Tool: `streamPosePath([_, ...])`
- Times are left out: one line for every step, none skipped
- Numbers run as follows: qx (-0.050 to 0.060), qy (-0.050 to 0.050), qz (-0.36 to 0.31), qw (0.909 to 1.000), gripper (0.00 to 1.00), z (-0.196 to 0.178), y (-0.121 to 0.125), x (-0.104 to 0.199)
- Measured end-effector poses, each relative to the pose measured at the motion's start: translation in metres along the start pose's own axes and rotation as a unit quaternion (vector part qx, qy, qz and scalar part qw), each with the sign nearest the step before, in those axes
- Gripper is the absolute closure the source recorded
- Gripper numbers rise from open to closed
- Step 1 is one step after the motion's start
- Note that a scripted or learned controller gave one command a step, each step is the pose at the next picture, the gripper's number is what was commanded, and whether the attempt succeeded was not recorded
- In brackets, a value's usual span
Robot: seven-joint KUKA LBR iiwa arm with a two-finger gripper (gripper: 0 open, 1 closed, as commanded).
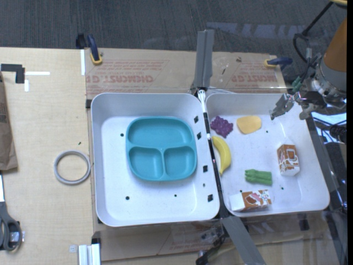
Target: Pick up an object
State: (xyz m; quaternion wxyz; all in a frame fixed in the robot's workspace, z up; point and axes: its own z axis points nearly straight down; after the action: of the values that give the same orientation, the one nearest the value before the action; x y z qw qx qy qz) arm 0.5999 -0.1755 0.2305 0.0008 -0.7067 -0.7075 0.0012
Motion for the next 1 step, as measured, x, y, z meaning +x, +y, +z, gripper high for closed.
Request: streamPosePath([0.0,0.0,0.022,0.9998,0.0,0.1269,-0.0296,0.0712])
